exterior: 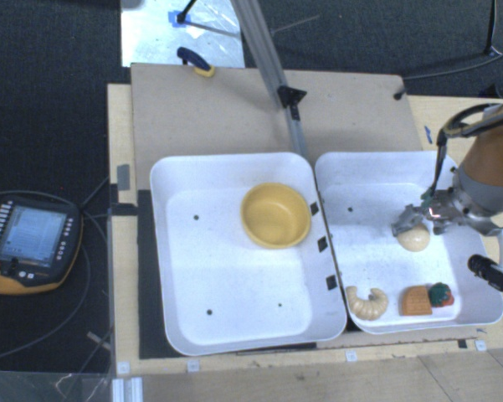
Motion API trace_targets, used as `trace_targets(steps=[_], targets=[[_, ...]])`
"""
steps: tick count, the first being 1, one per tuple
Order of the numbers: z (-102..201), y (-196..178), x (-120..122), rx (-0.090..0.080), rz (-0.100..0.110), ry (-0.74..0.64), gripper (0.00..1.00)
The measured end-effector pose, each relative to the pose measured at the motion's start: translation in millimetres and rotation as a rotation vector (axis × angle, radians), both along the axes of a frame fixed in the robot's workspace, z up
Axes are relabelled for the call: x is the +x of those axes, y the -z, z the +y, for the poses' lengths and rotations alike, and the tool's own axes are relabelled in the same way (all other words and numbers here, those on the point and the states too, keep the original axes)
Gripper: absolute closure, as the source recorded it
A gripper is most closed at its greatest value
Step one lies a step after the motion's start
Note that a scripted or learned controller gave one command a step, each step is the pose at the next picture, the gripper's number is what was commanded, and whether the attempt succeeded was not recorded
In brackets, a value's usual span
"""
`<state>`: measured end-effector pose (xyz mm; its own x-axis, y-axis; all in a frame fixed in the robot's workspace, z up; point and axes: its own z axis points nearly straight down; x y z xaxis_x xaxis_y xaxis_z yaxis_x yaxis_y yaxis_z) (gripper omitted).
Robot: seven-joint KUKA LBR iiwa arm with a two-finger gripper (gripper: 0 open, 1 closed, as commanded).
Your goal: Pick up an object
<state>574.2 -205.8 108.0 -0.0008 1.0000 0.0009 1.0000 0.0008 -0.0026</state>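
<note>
Two white bins sat on a tan bench. The gripper (412, 222) hovered low in the right bin (377, 170), touching a pale round object (414, 239) just beneath; its closure was unclear. Nothing looked lifted, so the pick remained undone.

Bench (121, 224): light wood top, w/ a tan board (234, 111) laid across its far half. Landmark = left white bin (176, 308).

Left bin sits on the bench near centre, partly over a dark mat (146, 325) that shows along its left and near edges. Right white bin (360, 170) directly right of it, rims touching, black clips at the seam. Board lies just behind left bin, running back and right. Blue-and-yellow clamp (194, 60) on the board's far edge, well behind left bin. Metal pole (268, 57) rises at a slant behind left bin's far right corner, black bracket on it.
</note>
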Motion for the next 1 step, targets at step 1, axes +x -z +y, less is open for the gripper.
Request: trace_targets(steps=[1], targets=[[0.2, 18.1, 0.2, -0.001, -0.003, 0.0, 0.0]])
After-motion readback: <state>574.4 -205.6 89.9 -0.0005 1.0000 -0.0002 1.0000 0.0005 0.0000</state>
